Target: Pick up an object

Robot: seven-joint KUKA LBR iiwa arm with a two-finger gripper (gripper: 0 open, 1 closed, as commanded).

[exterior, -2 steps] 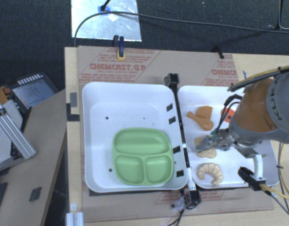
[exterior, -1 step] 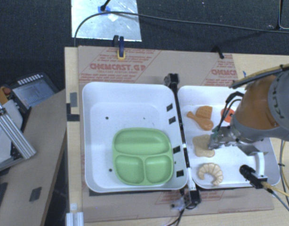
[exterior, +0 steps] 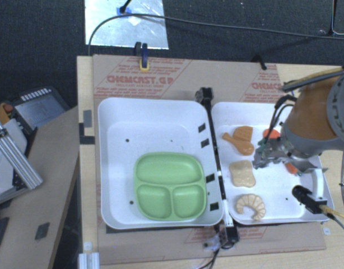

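Gripper [exterior: 263, 156] is hanging low in the right bin [exterior: 275, 192] — open or closed, cannot tell. Pale toast piece [exterior: 242, 174] is lying just beside it — centring squarely over it before closing is looking advisable.

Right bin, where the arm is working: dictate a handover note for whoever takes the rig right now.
Gripper: low over the right bin, just right of the food pieces; whether it is open or shut cannot be told, and nothing is seen in its hold.
Things: orange drumstick, pale flat piece and croissant lie in a column on the right bin's left side. The green divided plate lies in the left bin.
Done: the arm has reached the bin; no pick is visible.
Left: grasp one piece and lift it.
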